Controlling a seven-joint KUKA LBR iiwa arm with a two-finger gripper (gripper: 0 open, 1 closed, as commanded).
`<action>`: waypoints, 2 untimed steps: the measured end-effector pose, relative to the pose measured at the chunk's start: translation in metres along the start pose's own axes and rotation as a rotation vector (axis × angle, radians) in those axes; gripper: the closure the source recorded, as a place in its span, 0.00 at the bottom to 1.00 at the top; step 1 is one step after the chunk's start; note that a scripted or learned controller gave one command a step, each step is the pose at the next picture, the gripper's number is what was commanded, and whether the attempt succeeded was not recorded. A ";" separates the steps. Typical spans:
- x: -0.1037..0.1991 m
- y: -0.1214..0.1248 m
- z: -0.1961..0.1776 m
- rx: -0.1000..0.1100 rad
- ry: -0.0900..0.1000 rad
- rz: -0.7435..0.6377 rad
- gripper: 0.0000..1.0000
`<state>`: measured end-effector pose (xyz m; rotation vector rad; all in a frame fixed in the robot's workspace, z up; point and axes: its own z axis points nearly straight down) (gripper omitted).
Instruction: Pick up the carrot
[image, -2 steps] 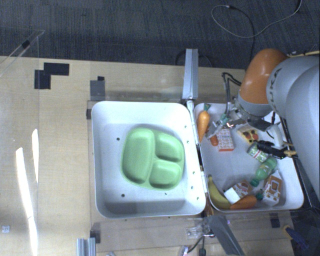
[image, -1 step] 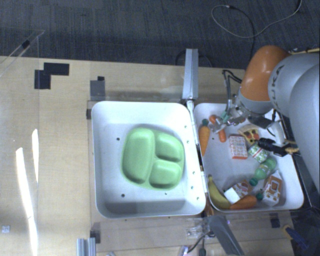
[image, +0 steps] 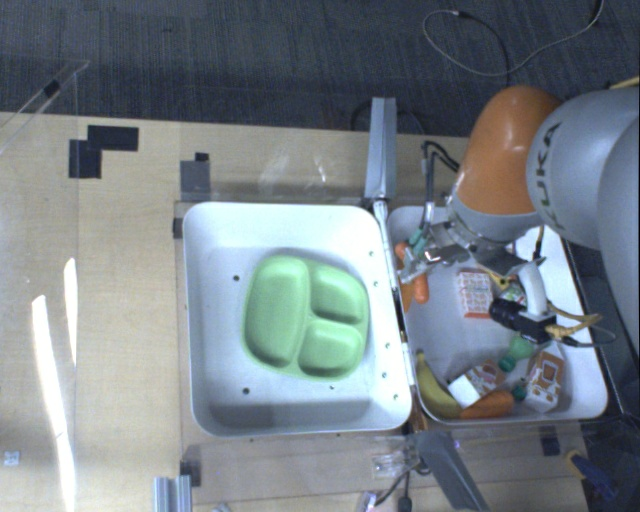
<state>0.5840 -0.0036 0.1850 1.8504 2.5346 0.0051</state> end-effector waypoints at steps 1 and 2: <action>0.006 -0.043 0.001 0.002 0.000 -0.141 1.00; 0.030 -0.075 0.001 0.002 0.000 -0.226 1.00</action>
